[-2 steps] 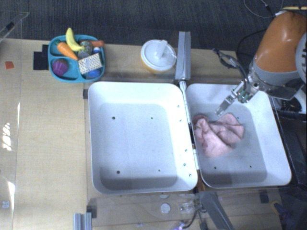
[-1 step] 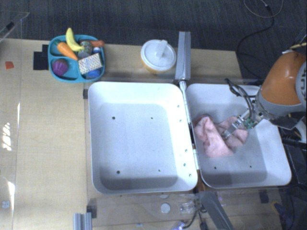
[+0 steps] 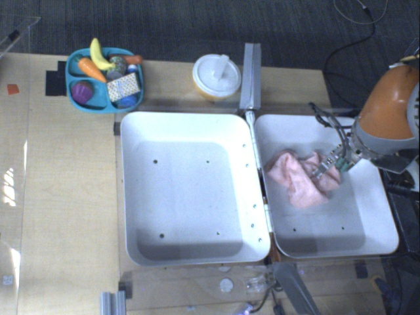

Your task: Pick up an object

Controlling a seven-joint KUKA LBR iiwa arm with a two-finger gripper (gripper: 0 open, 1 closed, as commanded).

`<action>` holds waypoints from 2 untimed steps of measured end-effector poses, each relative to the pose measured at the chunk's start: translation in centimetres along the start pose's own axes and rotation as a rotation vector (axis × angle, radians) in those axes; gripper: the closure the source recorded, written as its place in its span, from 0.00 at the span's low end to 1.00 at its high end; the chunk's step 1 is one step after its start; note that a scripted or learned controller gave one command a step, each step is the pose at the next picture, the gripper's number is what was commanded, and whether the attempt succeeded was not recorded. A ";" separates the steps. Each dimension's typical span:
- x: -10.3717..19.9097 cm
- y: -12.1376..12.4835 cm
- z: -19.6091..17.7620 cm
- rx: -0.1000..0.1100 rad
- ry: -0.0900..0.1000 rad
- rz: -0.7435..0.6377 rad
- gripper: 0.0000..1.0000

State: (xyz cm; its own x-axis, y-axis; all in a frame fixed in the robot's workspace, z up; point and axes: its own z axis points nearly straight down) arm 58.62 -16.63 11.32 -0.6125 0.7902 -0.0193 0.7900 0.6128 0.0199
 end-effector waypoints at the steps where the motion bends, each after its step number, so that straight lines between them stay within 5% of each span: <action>1: 5.5 1.6 -6.1 0.014 0.010 0.220 1.00; 2: 5.5 1.5 -6.1 0.013 0.010 0.221 0.00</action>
State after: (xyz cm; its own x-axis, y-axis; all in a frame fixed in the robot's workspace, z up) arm 56.32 -11.33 17.37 -0.4250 0.9052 -0.0060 0.9051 0.4250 0.0093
